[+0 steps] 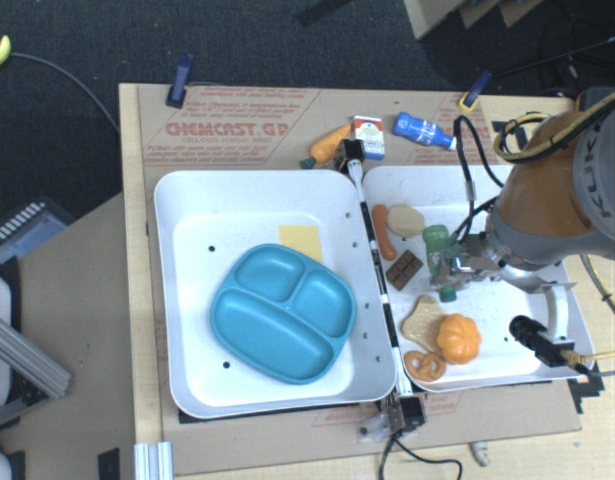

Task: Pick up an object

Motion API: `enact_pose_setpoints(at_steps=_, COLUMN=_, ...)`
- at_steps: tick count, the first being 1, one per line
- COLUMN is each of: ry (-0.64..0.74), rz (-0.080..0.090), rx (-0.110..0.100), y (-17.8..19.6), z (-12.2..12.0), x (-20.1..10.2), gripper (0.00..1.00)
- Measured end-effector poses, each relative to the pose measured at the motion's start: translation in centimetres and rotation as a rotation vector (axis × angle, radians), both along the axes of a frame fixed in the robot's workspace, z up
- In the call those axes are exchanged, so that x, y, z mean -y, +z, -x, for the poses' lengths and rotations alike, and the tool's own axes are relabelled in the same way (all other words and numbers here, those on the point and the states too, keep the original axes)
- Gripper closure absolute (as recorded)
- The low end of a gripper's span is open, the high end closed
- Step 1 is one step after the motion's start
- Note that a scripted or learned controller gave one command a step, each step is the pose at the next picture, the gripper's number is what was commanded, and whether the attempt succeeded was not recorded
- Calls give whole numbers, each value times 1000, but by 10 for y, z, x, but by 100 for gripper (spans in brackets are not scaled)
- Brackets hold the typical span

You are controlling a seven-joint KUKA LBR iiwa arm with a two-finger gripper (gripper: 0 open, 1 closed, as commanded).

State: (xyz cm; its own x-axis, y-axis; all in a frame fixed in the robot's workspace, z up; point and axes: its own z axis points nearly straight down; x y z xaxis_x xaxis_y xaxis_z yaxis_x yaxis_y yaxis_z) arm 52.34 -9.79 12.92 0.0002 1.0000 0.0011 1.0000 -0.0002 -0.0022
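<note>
Two white bins [187,268] on a cardboard-topped bench [237,118] — dark carpet [87,28] beyond.

Blue tray [282,313], orange pumpkin [458,337], white bins [187,268].
</note>
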Motion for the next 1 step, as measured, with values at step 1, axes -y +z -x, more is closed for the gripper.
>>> enact_pose_setpoints(at_steps=1, ry=1, rz=0, rx=2, y=67, z=44, x=-51, gripper=100)
